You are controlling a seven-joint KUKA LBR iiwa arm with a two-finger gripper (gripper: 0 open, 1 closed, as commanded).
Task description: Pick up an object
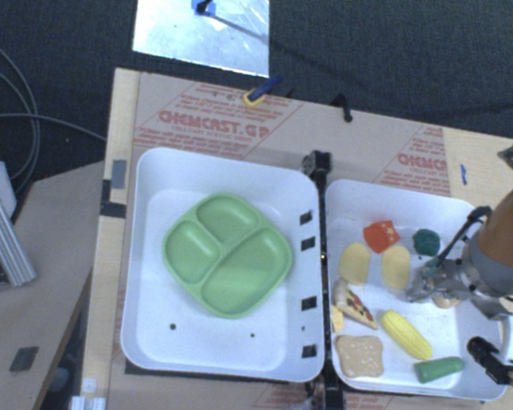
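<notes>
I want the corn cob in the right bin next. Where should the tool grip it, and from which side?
Grip the corn cob across its middle, coming straight down from above. It lies flat and slanted, long axis running from upper left to lower right, so close across the narrow width. Its middle has bare floor on both sides; the pizza slice sits near its upper-left end and the green vegetable near its lower-right end.

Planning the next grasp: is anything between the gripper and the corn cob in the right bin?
Nothing visible. The gripper hangs just above and right of the corn cob, with bare bin floor between them.
</notes>
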